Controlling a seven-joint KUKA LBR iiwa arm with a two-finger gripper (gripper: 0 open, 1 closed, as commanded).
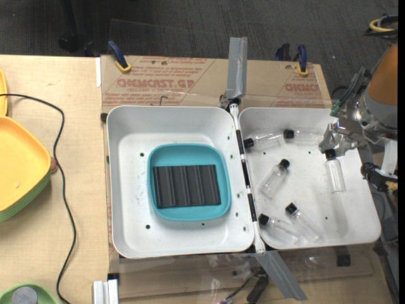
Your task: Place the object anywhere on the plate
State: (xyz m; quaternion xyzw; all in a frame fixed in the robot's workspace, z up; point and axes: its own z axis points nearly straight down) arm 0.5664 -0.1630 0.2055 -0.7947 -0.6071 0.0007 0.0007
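Vials lie scattered in the right bin [354, 233]: I count five clear ones with black caps. One vial [334, 173] sits directly under the jaws [330, 145] at the right of the frame, its long axis running nearly up-and-down in the picture, cap end uppermost and touching or just below the jaw tips. Whether the jaws are closed on that cap or merely above it cannot be told from this slant. The plate [188, 183], a single teal dish with a dark ribbed insert, rests in the left bin [126, 170], well apart to the left of the jaws, so the carry must cross the divider between the two bins.
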